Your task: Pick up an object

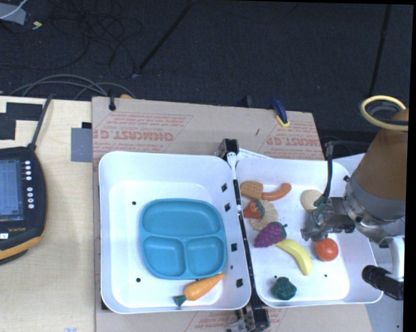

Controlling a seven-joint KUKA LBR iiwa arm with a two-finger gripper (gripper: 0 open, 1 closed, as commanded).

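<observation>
My gripper [316, 225] hangs low over the right bin [340, 283], in its right half. A red tomato [326, 249] lies just below and to the right of it, and a beige round piece [310, 198] just above it. To its left are a yellow banana [295, 255], a purple bunch of grapes [269, 234], a strawberry [254, 210], an orange sausage [278, 191] and a brown bread piece [251, 191]. A dark green piece [283, 288] sits near the front wall. I see nothing held in the gripper.
The left bin [118, 193] holds a blue divided plate [181, 237] and an orange carrot [202, 288] by its front wall. The grey and orange arm [385, 175] covers the right bin's right side. A control pendant [9, 202] lies on the bench at far left.
</observation>
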